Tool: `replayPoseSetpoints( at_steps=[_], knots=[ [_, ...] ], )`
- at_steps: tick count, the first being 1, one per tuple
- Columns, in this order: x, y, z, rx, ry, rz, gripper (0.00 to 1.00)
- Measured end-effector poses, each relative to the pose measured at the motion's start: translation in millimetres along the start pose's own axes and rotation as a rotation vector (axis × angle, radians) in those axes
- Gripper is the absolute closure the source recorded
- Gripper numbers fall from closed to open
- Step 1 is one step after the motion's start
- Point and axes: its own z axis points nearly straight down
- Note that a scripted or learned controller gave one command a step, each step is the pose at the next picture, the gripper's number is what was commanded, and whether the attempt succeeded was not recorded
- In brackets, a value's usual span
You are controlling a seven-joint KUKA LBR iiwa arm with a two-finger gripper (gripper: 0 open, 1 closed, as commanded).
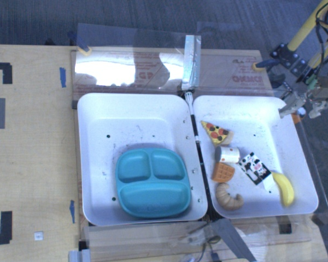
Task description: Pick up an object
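The right bin (246, 109) holds several toy foods. A pizza slice (216, 132) lies near the bin's left wall, with a small white cylinder (228, 155) just below it. Under those sit an orange waffle (223, 172) and a tan croissant (228, 197). A black-and-white cow-patterned piece (254, 168) lies in the middle, and a yellow banana (284, 189) rests by the right wall. My gripper (298, 107) hovers over the bin's far right corner, apart from all the toys, with nothing visibly held.
The left bin (98, 119) carries a teal divided plate (152, 182). A clear plastic sheet (131, 64) and a metal strip (191, 60) stand behind the bins. Cables and a yellow bar (311, 21) hang at the upper right.
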Motion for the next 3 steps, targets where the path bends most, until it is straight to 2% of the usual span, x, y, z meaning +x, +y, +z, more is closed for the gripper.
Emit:
replayPoseSetpoints(
  at_steps=[1, 2, 3],
  knots=[
    [43.9, 19.5, 133.6, 0.010, 0.003, 0.178, 0.00],
    [65.3, -54.0, 171.8, -0.014, 0.001, 0.308, 0.00],
    [67.0, -85.2, 173.7, -0.025, 0.001, 0.239, 0.00]
  ],
)
